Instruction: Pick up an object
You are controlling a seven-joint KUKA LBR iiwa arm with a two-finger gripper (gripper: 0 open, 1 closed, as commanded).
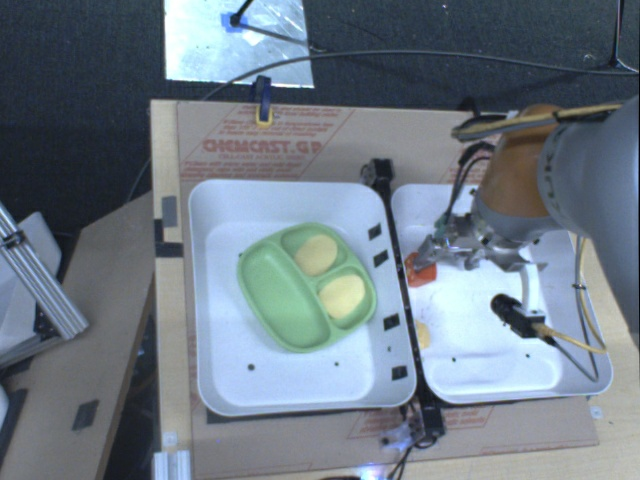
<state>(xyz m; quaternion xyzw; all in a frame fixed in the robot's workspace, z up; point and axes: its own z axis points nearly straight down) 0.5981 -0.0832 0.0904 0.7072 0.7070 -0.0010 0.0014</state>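
Two shallow white bins stand side by side on a brown cardboard sheet [300,138] in the middle of the frame. The left bin [215,368] holds a green divided plate [280,303], and two yellow pieces lie in its small compartments: one yellow piece [317,255] in the upper compartment and a second yellow piece [342,294] in the lower one. The big compartment of the plate is toward the left.

The arm [560,168] comes in from the right side of the frame and reaches down over the right bin [500,378]. The gripper [440,251] is low in the upper left part of this bin, near the wall between the two bins. Just beside it, at its left and a little lower, a small red-orange object [421,271] lies on the bin floor. It is too small and too blurred to tell whether the gripper touches it, and I cannot tell how the gripper is set. A small yellow item [423,336] lies lower in the same bin, close to the dividing wall
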